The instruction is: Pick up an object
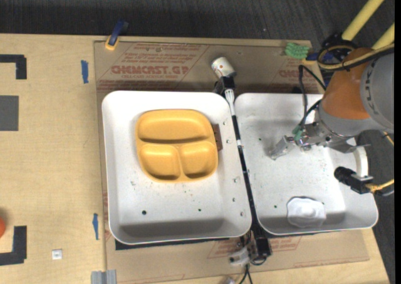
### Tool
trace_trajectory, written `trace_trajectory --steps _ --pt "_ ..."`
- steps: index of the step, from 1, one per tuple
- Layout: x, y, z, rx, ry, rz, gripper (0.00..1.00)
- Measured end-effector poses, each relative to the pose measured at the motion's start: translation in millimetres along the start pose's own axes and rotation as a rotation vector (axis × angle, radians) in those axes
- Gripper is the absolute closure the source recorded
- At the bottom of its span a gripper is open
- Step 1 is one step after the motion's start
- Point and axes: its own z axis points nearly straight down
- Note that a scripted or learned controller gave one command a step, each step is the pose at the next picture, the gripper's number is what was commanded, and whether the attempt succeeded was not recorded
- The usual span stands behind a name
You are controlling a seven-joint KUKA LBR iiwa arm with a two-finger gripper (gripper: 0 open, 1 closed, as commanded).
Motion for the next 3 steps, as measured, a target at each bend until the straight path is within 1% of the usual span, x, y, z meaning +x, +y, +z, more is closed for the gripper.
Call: trace_trajectory --steps 1,2,3 --pt "11.9 -103.2 0.3 0.004 0.002 0.194 0.00" --pt "-54.3 -110.8 0.7 0.002 0.018 -0.292 0.00" --pt "31.4 -72.7 -0.3 -0.001 0.003 -0.493 0.00"
